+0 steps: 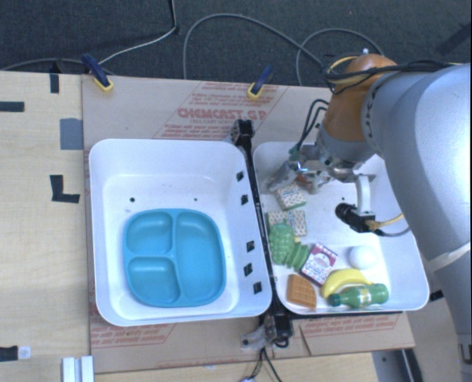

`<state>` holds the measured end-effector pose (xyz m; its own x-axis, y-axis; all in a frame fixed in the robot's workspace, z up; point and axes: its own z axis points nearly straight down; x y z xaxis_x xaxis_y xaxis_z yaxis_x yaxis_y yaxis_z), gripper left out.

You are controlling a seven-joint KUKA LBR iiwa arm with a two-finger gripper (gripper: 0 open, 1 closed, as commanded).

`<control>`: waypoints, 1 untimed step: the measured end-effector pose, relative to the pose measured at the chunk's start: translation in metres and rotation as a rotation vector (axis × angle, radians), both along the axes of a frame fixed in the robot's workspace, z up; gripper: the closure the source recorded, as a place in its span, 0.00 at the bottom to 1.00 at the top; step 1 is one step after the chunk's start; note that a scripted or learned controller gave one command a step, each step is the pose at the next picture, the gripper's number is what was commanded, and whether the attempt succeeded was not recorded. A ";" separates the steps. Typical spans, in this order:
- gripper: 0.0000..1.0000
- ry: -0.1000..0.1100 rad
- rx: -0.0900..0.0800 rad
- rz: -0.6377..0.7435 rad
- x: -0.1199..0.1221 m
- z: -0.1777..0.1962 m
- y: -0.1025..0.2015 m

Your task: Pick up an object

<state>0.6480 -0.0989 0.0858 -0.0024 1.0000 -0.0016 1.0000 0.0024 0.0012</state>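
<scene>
The arm is reaching down into the right bin (403, 281) to grab something. The pincer (303, 169) is low at the far end of the bin. I cannot tell how it is set. A small cracker packet (291, 196) lies just below it. Next, I think it must go lower and squeeze the packet.

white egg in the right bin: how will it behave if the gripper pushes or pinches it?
The white egg looks smooth and rounded, so it will probably roll if nudged, and may squirt out of a pinch. It lies on bare floor of the right bin, with the banana just below it, which may stop it that way. Looks light; cannot tell if hollow.
</scene>
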 end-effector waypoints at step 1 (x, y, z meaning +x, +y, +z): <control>1.00 0.000 -0.002 0.001 0.000 0.010 0.000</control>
